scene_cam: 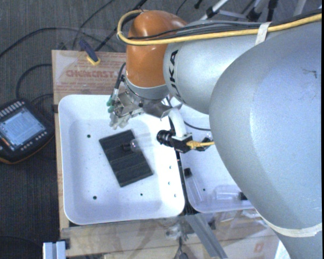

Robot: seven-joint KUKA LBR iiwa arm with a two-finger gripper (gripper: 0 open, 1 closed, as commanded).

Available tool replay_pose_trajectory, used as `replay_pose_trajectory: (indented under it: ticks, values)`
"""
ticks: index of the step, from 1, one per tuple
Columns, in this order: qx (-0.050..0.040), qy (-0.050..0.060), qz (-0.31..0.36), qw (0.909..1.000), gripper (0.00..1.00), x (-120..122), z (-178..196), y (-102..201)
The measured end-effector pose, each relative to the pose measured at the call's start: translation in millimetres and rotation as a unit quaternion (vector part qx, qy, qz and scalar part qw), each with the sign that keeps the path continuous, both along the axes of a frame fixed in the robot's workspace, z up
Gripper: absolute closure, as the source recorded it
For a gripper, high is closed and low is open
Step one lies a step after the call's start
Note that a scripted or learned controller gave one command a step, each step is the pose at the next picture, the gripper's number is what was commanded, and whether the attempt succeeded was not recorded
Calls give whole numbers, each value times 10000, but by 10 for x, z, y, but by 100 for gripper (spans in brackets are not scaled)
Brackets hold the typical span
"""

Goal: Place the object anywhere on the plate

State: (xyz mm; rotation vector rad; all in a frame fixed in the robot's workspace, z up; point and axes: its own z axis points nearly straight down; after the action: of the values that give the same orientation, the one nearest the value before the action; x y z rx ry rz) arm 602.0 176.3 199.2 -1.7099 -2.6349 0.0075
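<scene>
A black ribbed rectangular plate point(126, 158) lies tilted in the middle of the left white bin point(81, 198). A small pale, glassy object point(133, 143) rests on the plate's upper right part. My gripper point(116, 118) hangs over the bin just above the plate's far corner, a short way up and left of that object. Nothing shows between its fingertips. The orange band and grey wrist sit directly behind it.
The large grey arm covers most of the right bin point(205, 198), where a clear plastic item point(227, 193) lies near the front. A black cable connector point(173, 139) hangs over the divide between bins. A teach pendant point(16, 129) lies on the floor at left.
</scene>
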Motion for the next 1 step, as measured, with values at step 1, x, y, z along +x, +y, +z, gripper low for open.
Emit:
replay_pose_trajectory:
  ticks: [1]
  values:
    - [21,-4,1977,9803,100,-453,247,50]
